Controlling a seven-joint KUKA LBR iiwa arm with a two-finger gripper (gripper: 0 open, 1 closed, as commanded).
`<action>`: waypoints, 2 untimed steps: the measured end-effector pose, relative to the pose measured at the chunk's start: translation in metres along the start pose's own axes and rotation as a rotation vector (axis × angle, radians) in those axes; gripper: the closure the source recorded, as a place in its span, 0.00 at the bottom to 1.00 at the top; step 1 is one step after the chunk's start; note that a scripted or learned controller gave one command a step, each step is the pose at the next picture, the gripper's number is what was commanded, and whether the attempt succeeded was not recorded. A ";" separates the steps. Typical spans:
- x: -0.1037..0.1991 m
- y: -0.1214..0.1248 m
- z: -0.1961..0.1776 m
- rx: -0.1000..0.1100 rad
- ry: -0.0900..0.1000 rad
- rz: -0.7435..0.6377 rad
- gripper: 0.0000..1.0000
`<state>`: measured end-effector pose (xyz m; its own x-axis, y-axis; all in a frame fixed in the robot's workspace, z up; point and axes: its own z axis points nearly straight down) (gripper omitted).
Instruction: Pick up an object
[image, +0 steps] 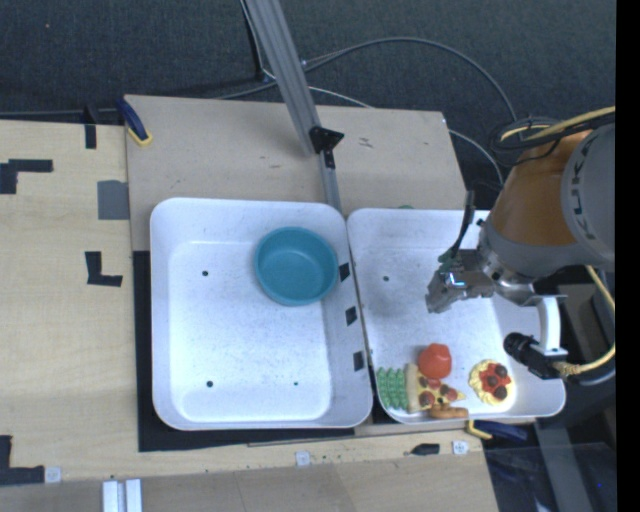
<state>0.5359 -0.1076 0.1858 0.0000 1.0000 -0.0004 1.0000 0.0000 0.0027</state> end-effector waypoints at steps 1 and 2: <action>0.000 0.000 -0.038 0.001 0.000 0.000 1.00; 0.059 0.000 -0.046 0.003 0.001 -0.005 1.00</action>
<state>0.5360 -0.0482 0.2317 -0.0049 1.0000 0.0009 1.0000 0.0049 -0.0001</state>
